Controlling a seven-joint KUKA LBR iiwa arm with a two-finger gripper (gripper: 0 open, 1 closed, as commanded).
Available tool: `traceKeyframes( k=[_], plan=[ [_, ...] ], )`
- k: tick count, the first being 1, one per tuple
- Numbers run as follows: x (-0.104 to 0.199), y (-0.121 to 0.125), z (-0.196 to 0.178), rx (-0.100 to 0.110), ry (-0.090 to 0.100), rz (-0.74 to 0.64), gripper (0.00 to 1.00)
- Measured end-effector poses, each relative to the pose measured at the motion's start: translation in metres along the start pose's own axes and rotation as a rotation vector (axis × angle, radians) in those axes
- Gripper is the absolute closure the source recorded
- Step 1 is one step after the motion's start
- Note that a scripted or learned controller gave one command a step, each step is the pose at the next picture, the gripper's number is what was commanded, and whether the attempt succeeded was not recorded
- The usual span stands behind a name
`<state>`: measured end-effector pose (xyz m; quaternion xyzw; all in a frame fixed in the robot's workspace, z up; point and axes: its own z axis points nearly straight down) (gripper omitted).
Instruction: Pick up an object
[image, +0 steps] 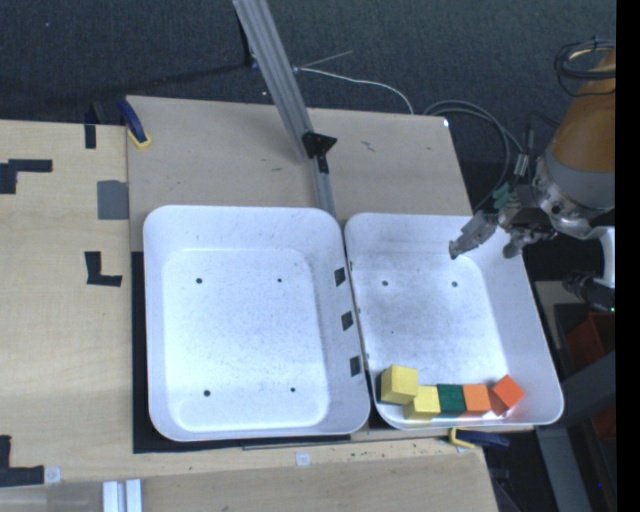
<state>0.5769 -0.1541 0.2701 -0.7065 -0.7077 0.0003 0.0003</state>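
Bench (60, 300) – pale wood-look top w/ black tape marks (98, 270) and a grey patch (113, 198) on its left side. A tan board (220, 150) lies across the far part. Two shallow white bins sit side by side on a dark mat (137, 400): left bin (160, 320) & right bin (520, 320), rims touching. A blue-yellow clamp (134, 123) sits at the board's far-left corner.

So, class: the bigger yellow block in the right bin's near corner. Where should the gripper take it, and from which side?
Probably from above, across the free top sides of the bigger yellow block. It sits at the row's left end, raised over the smaller yellow block, and the right bin wall crowds the near side.
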Motion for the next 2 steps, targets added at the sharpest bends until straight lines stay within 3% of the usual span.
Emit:
traceKeyframes(
  k=[1, 2],
  plan=[
    [0.038, -0.037, 0.164, 0.010, 0.002, 0.001, 0.00],
    [0.064, -0.055, 0.151, 0.003, 0.001, -0.001, 0.00]
  ],
)
